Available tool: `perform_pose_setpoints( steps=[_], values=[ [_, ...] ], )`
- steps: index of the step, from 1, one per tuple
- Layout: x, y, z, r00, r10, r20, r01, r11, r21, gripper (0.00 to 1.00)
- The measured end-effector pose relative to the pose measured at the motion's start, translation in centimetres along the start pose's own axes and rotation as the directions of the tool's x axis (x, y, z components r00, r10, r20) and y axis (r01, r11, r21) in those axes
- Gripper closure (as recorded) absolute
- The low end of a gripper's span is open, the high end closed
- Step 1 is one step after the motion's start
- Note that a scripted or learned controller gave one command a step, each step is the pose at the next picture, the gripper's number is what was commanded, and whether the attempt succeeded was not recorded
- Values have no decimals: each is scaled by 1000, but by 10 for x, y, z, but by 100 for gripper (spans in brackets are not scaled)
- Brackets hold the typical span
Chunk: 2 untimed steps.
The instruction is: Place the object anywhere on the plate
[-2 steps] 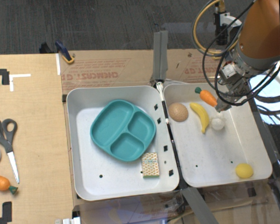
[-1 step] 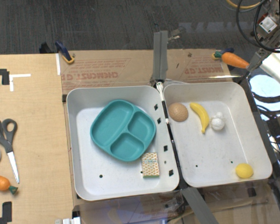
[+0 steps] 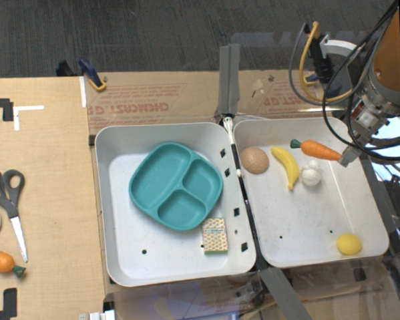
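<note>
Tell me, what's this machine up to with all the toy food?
A robot arm sits at the right edge, above the right bin, which holds a carrot, banana, egg, lemon and a small white ball. Its job is putting one on the teal plate in the left bin. Nothing is on the plate yet.

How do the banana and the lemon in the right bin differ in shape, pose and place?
The banana is long and curved, while the lemon is a short rounded lump. The banana lies lengthwise near the bin's far side, between the egg-like brown ball and the carrot; the lemon sits alone by the near right corner. Both are yellow and lie in the right bin.
</note>
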<state>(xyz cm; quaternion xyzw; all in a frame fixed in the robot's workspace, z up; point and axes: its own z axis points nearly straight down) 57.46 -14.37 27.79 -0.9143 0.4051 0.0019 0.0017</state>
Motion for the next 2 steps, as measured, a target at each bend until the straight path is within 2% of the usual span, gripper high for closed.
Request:
perform_pose_setpoints(
  steps=[1,2],
  values=[
    [63,28,-154,984,177,-1,-177,984,3,100],
    [-22,69,-35,994,113,1,-113,994,-1,100]
  ],
)
